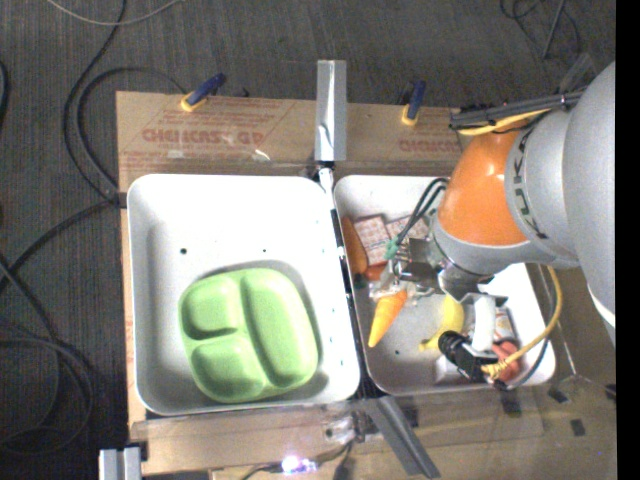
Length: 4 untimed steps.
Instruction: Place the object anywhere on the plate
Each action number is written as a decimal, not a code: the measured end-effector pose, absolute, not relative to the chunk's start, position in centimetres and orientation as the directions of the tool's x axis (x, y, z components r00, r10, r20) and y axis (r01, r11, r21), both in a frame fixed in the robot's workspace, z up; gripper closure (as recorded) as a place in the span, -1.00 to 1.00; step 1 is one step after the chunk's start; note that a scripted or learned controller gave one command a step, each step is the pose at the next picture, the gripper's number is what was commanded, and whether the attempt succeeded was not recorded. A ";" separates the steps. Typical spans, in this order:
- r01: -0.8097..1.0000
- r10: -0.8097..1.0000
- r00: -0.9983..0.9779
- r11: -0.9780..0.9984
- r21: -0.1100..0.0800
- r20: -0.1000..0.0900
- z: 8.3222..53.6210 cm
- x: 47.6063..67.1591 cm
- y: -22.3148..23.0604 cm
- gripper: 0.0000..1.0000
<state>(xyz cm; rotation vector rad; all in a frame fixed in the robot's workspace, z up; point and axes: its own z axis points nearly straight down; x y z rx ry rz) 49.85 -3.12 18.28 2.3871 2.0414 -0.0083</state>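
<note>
Currently plate (250,335) bare in left bin (150,208). Carrot (385,315), likely the object, lies in right bin (400,368) just below gripper (408,268); grip state not visible, cannot tell. Pick and transfer both judged outstanding.

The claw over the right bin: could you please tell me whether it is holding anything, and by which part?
It cannot be told. The claw sits just above the carrot's thick end in the right bin, but the arm hides whether it grips it.
</note>
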 end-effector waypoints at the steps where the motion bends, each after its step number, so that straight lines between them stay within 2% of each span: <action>1: 0.999 0.999 0.052 -0.052 -0.005 -0.003 18.2 50.8 2.8 1.00; 2: 0.996 0.996 -0.091 0.091 -0.005 -0.004 18.2 53.6 7.2 1.00; 3: 0.974 0.974 -0.228 0.228 -0.005 -0.001 18.0 49.5 12.6 1.00; 4: 0.974 0.974 -0.227 0.227 -0.005 -0.001 18.0 49.5 12.6 -1.00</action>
